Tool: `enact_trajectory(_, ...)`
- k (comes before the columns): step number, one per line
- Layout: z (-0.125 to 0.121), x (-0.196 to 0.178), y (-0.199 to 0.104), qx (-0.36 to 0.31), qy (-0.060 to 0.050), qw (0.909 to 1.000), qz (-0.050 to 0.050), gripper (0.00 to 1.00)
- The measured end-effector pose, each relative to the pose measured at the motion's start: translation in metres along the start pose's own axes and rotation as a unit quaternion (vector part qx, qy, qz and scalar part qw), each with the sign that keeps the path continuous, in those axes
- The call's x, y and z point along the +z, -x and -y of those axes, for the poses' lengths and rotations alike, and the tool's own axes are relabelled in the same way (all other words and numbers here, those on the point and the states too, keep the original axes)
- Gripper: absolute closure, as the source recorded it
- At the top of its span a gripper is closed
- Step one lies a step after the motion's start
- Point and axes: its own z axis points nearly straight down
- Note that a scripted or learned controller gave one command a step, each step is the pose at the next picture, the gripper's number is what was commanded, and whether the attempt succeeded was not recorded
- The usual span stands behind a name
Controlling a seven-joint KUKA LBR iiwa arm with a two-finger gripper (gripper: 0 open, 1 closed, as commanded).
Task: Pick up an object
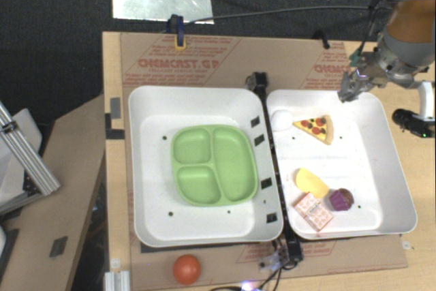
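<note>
Claw hanging at the upper right of the frame, over the far rim of the right bin, below the grey wrist and orange band of the arm. Too small and dark to tell whether wide or narrow; nothing seen between the tips, probably empty. Well apart from every object.

Lying in the right bin: pizza slice in its upper part, nearest the claw, with a pale round white piece just left of it, hard to make out against the bin floor. Lower down, grouped near each other: yellow piece, purple piece to its right, pink block below, touching or nearly touching the yellow one.

Sitting in the middle of the left bin: green divided tray with three compartments.

Resting on the surface at the lower left of the bins, outside them: orange ball.
</note>
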Motion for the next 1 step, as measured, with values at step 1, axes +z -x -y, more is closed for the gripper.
enact_trajectory(1, 0.0161, 0.0142, -0.0494, 0.000, -0.001, 1.0000, 0.000, 1.00)
